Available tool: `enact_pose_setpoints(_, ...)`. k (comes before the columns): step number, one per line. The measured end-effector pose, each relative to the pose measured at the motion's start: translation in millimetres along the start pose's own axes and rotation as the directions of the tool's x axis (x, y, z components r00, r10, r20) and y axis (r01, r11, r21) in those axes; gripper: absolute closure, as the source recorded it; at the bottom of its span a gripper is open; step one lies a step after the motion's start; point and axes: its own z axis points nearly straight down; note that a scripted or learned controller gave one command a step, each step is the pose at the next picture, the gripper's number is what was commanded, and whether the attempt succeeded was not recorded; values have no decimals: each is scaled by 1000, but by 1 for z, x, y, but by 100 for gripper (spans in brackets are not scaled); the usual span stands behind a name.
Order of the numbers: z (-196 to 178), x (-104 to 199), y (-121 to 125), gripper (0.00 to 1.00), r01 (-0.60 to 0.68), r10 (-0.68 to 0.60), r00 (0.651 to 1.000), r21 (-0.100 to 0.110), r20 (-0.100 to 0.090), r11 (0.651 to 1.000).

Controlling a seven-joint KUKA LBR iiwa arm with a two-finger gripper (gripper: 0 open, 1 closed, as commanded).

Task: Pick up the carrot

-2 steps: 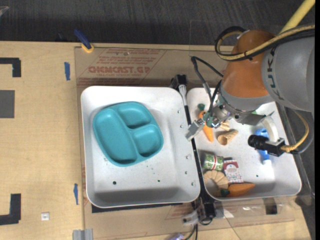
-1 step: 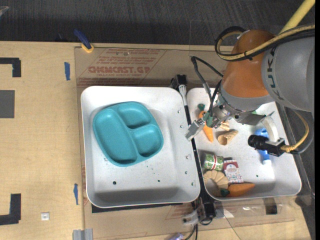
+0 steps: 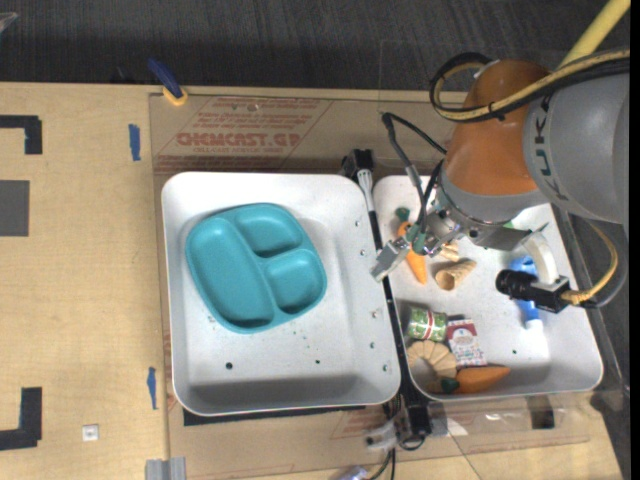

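Where the carrot lies: far-left part of the right bin (image 3: 588, 360), a small orange tapered carrot (image 3: 415, 265) just beside the wall shared with the left bin (image 3: 190, 368).
Hand: the hand (image 3: 418, 248) sits low, right over that carrot. Wide, narrow or gripping? Cannot tell, the wrist hides it.
Neighbours: a pale cone (image 3: 452, 274) is just to the carrot's right, and a green can (image 3: 425, 323) sits a little nearer the camera.
Lookalike: a larger orange piece (image 3: 482, 376) with a dark green end lies at the bin's near edge. It may be a carrot too.
Handling: probably a toy, so light, stiff and smooth, and likely to roll or squirt out.
Where to grip: across the thicker middle, not the tapered tip.
Risk: the wall and the cone crowd the approach.
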Motion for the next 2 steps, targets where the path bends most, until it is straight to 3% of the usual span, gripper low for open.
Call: enact_pose_setpoints(2,0,0,0,0,0,0,1000,0,0,1000)
